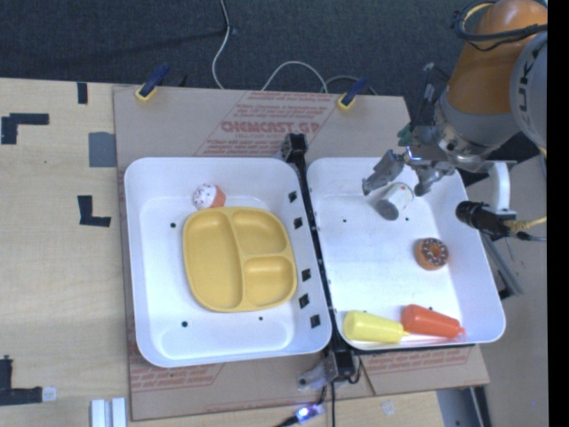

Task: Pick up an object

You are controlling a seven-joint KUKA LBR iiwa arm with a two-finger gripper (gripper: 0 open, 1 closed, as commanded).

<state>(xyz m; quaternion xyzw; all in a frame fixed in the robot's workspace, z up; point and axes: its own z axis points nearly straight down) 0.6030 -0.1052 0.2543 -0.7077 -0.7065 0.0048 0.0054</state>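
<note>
My gripper (402,182) hangs over the back of the right bin (356,265) with its two fingers spread apart, open. Just below and between the fingertips lies a small white cup (393,203) on its side, with a gap to each finger. Further forward in the same bin sits a brown frosted doughnut (432,253). Along the front wall lie a yellow banana-like piece (372,327) and an orange carrot (432,321), touching end to end.
The left bin (151,238) holds a yellow divided plate (239,258) and a small pink and white ball (207,196) behind it. A black divider (305,238) runs between the bins. A black fitting (480,214) sticks out by the right rim.
</note>
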